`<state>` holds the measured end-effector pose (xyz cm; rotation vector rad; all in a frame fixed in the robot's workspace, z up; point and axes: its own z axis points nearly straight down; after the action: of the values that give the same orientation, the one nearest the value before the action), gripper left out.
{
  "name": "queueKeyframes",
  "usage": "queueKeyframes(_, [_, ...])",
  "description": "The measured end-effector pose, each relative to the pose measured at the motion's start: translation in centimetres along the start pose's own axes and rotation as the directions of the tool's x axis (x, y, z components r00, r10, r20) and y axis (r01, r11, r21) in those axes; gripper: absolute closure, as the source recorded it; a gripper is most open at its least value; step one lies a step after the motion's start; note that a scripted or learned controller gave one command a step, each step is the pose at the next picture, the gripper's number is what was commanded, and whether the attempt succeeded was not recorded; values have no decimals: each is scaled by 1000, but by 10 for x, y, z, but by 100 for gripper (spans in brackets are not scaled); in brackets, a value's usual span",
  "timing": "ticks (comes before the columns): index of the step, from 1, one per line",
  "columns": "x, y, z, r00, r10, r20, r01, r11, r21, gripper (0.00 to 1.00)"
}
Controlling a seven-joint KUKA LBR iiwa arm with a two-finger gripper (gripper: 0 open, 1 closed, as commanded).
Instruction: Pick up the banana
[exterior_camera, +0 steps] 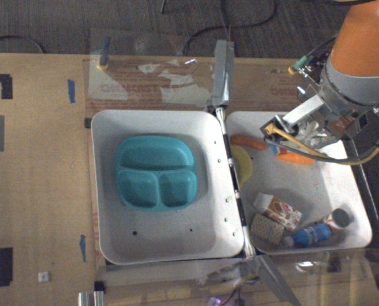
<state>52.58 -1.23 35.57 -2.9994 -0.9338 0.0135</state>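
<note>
Camera view | wooden bench point(43, 171), dark floor point(81, 11) behind | banana point(243, 162) in right bin point(333, 187) | end effector point(307, 136) state unclear

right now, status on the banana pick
Gripper over right bin, far side. Banana at its left wall, not picked. Carrot right beside it.

I see a dark grey carpeted floor point(81, 11) along the top of the view, with black cables point(224, 8) looped across it. Below it, the pale wooden bench point(36, 183) carries black corner markings point(1, 85) and short strips of blue tape point(71, 91) on its left part. Lighting is even and diffuse.
</note>
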Motion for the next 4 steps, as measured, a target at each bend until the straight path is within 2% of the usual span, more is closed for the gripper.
queueKeyframes(1, [39, 43, 99, 1000, 16, 1, -16, 1000, 3, 100])
queueKeyframes(2, [31, 130, 56, 992, 127, -1, -127, 992, 2, 100])
queueKeyframes(3, [61, 144, 257, 948, 317, -1, -317, 948, 4, 100])
queueKeyframes(4, [90, 80, 174, 940, 342, -3, -342, 940, 2, 100])
